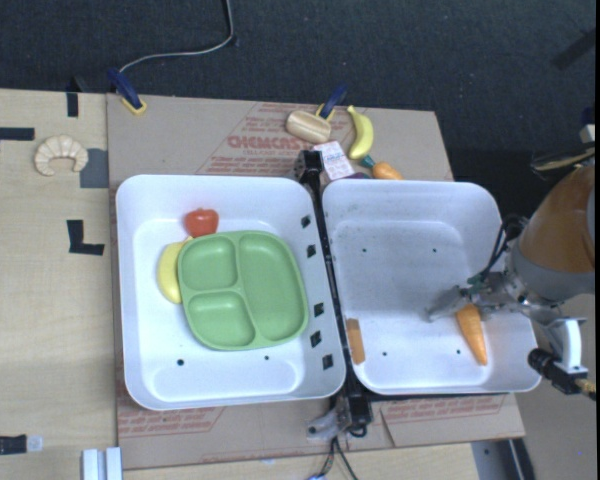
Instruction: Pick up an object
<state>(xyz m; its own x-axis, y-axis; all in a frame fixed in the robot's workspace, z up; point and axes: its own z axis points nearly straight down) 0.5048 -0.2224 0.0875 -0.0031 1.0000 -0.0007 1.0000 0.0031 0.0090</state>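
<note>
Carrot (471, 333), small and orange, lies in the right bin (400, 218) near its front right corner, pointing toward the rim. It looks like a light, stiff plastic toy, smooth and tapered, so it may slip; the thicker upper end seems the better place to grip. The gripper (458, 303) sits just at that end, but whether it is open or closed cannot be told. The bin floor is bare white around the carrot. The left bin (140, 268) holds a green tray (243, 290), a tomato (201, 221) and a banana (169, 273).
</note>
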